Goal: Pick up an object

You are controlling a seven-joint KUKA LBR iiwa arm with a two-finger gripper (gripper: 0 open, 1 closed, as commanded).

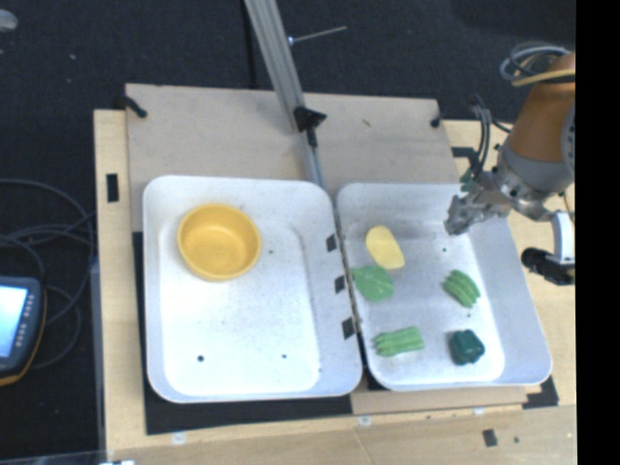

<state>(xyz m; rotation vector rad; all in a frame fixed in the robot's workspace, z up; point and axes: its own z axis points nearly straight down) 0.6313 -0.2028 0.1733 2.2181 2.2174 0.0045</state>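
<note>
The right bin (504, 260) holds a pale yellow lump (385, 247), a light green piece (372, 283), a ridged green piece (399, 341), a small green piece (462, 288) and a dark green block (467, 347). My gripper (459, 217) hangs over the bin's upper right area, above and apart from the small green piece. Nothing shows between its tips.
The left bin (165, 356) carries a yellow bowl (219, 241) in its upper left part. A grey metal rail (281, 66) slants down from the top to the gap between the bins. A handheld screen (15, 323) lies at the far left.
</note>
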